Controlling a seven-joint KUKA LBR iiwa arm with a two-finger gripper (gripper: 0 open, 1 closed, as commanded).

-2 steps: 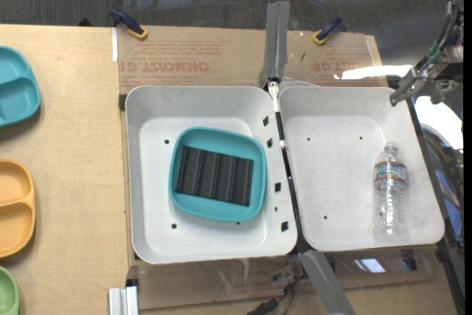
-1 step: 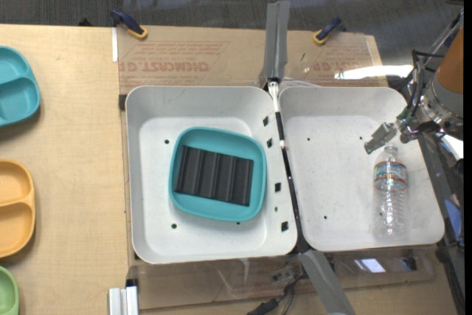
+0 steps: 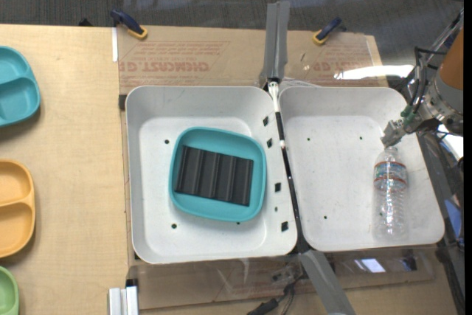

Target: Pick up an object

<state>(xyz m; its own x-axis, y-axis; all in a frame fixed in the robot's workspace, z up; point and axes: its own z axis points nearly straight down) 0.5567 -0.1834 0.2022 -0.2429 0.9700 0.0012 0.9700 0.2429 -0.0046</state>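
Dark carpet runs behind the bench (image 3: 66,85), a pale wooden top with brown cardboard clamped under two shallow white bins. In the right bin (image 3: 332,181) a clear plastic water bottle (image 3: 390,193) lies on its side against the right wall, its long axis running nearly straight toward and away from the camera, cap end pointing up at the claw (image 3: 391,133). The claw hovers just beyond that cap, so the bottle lies directly below it in the view; whether it is open or closed I cannot tell. The bottle looks thin, ribbed and glossy. The left bin (image 3: 147,232) holds a teal plastic tray (image 3: 218,174) carrying a dark ridged insert.
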